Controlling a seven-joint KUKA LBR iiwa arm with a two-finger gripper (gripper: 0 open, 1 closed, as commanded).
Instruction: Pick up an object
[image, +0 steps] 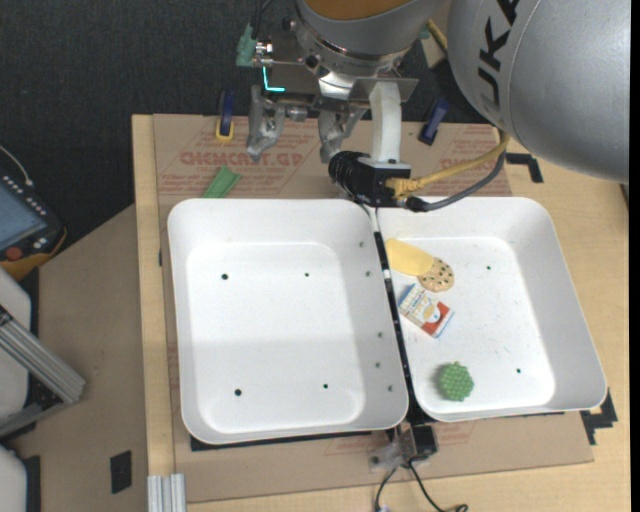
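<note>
Green, bumpy, round object (455, 381) lies in the right bin (560, 290).

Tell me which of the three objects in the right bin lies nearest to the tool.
The yellow wedge-shaped piece is nearest. It lies at the bin's upper left, closest to the tool above the bins; the small carton and the green ball lie further down.

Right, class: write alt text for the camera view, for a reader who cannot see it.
The gripper hangs open above the bench behind two white bins, holding nothing. The right bin holds a yellow piece, a small carton and a green ball. A green block lies on the cardboard behind the left bin.
</note>
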